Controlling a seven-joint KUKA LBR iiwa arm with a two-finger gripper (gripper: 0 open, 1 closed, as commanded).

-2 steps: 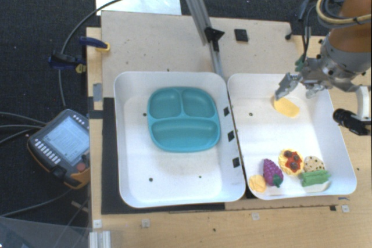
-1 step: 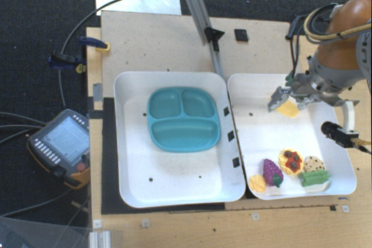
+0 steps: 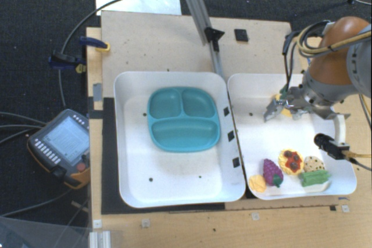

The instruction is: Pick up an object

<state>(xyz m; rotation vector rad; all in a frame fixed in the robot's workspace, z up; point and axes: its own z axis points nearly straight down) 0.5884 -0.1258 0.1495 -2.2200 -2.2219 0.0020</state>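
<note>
The pincer [image 3: 278, 108], fingers apart and holding nothing, hovers well above the purple grapes [image 3: 271, 172] in the right bin [image 3: 250, 142].

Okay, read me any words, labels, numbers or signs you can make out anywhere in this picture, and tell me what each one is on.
No text can be read here.
Teach pendant: its screen shows pale lines, too small and blurred to read.
Teal divided plate: no print.
White bins: plain, only small dark dots.
Toy foods, such as the purple grapes: no labels.
</note>
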